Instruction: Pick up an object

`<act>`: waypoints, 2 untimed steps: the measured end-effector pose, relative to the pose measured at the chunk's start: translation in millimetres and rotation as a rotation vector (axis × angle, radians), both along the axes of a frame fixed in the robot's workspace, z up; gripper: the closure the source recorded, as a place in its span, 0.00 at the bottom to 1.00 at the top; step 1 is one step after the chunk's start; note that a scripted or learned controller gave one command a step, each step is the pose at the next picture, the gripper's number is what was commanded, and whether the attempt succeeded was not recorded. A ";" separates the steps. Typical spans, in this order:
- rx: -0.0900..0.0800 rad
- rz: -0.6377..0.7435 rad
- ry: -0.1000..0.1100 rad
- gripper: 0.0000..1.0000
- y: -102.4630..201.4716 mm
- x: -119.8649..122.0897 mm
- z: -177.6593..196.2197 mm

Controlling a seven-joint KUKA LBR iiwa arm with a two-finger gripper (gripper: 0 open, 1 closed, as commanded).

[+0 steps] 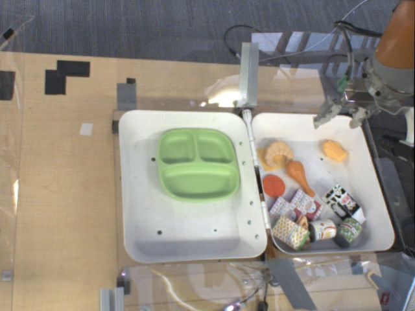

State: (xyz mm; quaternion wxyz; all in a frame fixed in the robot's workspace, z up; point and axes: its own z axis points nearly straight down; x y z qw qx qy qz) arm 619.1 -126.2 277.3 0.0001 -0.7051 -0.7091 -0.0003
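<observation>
Gripper (338,116) open above cluttered right bin (376,173)

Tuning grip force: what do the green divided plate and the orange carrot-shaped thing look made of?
Green divided plate: likely moulded plastic, satin; uniform colour, soft rounded compartment ridges. Carrot-shaped thing: probably smooth plastic toy food; evenly orange, though its sheen is hard to judge.

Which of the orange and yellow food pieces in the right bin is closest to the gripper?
The yellow-orange lump near the bin's far right corner, just below the gripper. The ridged piece and carrot-shaped piece lie farther left.
</observation>
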 end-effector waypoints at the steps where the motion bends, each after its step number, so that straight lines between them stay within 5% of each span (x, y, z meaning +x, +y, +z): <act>1: -0.001 0.067 -0.006 0.00 -6.0 -44.1 -181.6; 2: -0.001 0.069 -0.009 1.00 -5.5 -42.3 -170.7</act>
